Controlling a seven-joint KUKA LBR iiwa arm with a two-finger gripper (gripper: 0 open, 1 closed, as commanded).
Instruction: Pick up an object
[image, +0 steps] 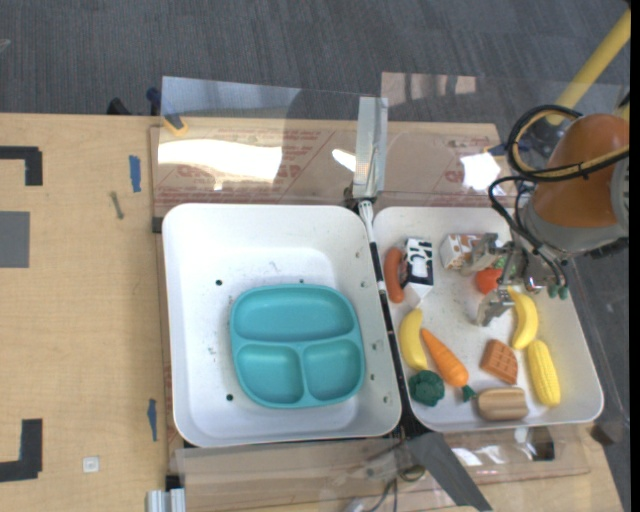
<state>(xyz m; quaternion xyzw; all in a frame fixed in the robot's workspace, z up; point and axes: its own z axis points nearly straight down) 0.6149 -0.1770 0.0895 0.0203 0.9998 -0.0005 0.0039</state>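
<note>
The right bin (585, 400) holds several toy foods. Among them are a red sausage (394, 275), a black and white carton (418, 262), a small printed box (460, 250), a yellow piece (412, 340), a carrot (443, 358) and broccoli (427, 387). A brown waffle (500, 360), corn (543, 372), a bread roll (502, 403) and a banana (523, 318) lie further right. My gripper (503, 290) is low in this bin's upper right part, right beside a small red-orange item (487, 280) and just above-left of the banana. I see nothing clearly held.
The left bin (190, 300) holds a teal three-compartment plate (295, 345). A metal divider (370, 150) and clear panels stand behind the bins. The arm's orange band (585, 170) and black cables hang over the right bin's far right corner.
</note>
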